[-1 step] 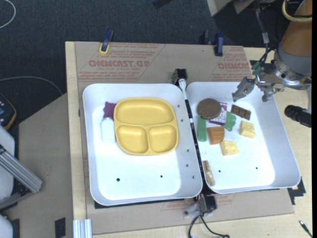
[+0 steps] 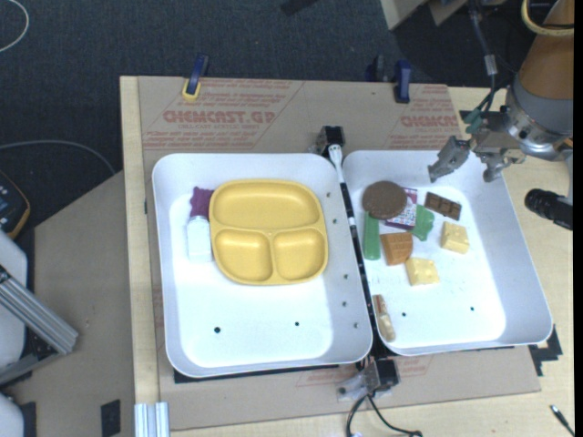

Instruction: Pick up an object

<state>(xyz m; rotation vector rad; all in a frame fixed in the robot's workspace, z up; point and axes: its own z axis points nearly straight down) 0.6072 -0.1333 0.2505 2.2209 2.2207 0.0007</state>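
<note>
**Gripper hanging open above the right bin, nothing picked yet**

The arm [image 2: 547,80] is reaching in from the right, and the step in hand appears to be the approach: nothing is sitting between the fingers.

The left bin [image 2: 182,326] is holding a yellow divided tray [image 2: 269,230], with a purple item [image 2: 200,200] and a white bottle [image 2: 198,239] lying just beside the tray's left edge.

The right bin [image 2: 483,308] is carrying the cluster of small candidates. The gripper [image 2: 472,160] is hovering over this bin's upper rim, its two fingers spread apart and gripping nothing.

Below and to its left, a brown round disc [image 2: 384,198] is lying near the bin's inner wall, with a green stick [image 2: 371,237] just under it. A dark brown bar [image 2: 444,207] is sitting closest to the gripper, a green piece [image 2: 424,223] beside it. Further down, an orange-brown block [image 2: 397,248] and two pale yellow cubes [image 2: 455,238] [image 2: 421,270] are resting near one another; a tan wafer [image 2: 383,318] is lying well apart by the lower wall.

By my judgement, the next move is calling for a descent onto one item, probably the dark brown bar, with the fingers straddling it cleanly since its neighbours are crowding close.
</note>
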